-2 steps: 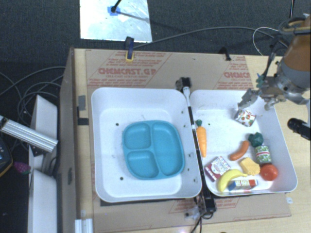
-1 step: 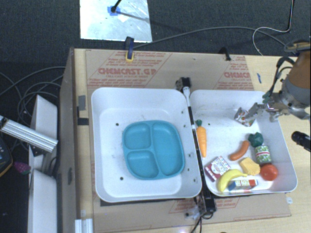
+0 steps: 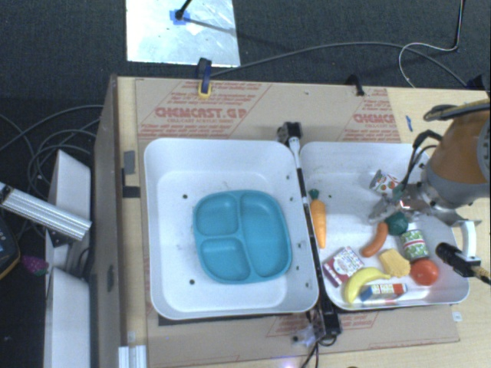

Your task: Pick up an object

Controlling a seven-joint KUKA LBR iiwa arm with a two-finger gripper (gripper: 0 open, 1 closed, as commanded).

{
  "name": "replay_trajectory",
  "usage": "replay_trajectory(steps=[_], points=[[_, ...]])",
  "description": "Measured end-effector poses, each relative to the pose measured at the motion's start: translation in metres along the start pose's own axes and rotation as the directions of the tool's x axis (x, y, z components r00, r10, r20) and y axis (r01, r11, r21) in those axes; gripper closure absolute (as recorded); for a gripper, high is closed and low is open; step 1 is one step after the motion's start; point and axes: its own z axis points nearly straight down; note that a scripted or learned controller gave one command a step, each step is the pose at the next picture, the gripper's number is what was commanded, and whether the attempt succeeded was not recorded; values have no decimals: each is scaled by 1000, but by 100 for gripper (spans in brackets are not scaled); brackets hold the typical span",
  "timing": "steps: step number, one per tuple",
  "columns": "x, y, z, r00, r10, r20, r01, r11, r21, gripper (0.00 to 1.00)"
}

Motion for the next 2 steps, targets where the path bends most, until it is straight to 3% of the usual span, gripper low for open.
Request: replay_trajectory(steps=[1,2], points=[[0,1,-11,1000,-1,1,1,1000,-3,100],[59,-20,-148,1000,-3,1,3,1000,-5,100]])
